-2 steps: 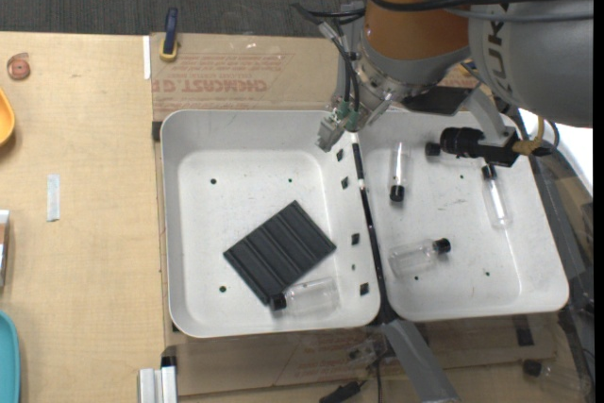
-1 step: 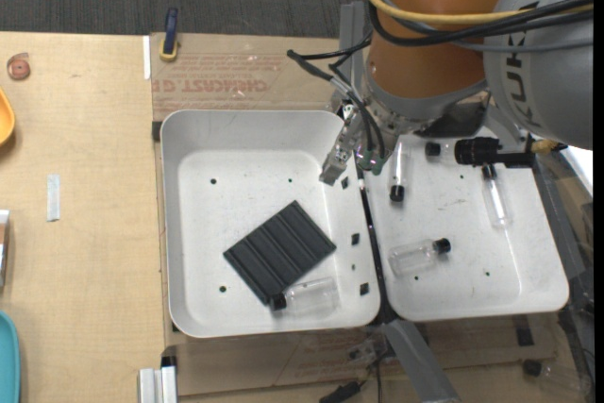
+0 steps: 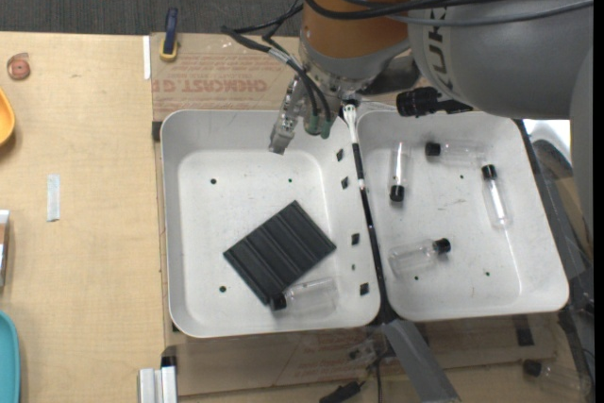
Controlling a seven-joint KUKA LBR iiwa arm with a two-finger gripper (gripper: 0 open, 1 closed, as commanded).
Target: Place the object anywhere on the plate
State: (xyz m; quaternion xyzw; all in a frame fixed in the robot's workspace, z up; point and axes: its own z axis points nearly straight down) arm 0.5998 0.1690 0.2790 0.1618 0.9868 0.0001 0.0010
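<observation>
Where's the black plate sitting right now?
In the camera view, the black ridged plate lies tilted in the left bin, toward its front, with a clear vial against its near edge.

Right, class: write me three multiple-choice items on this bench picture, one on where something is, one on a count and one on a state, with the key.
1. Where is the dark ribbed plate?
A. In the left bin
B. In the right bin
C. On the wooden bench top

2. How many clear vials lie in the right bin?
A. Two
B. Three
C. Four

3. How does the vial in the left bin rest?
A. Upright in the middle of the plate
B. On its side by the plate's lower corner
C. Stacked on another vial

Key: 1 A, as the plate lies slantwise on the left bin's floor. 2 C, as four black-capped vials are spread over the right bin. 3 B, as it lies flat with its black cap next to the plate's lower corner.
</observation>
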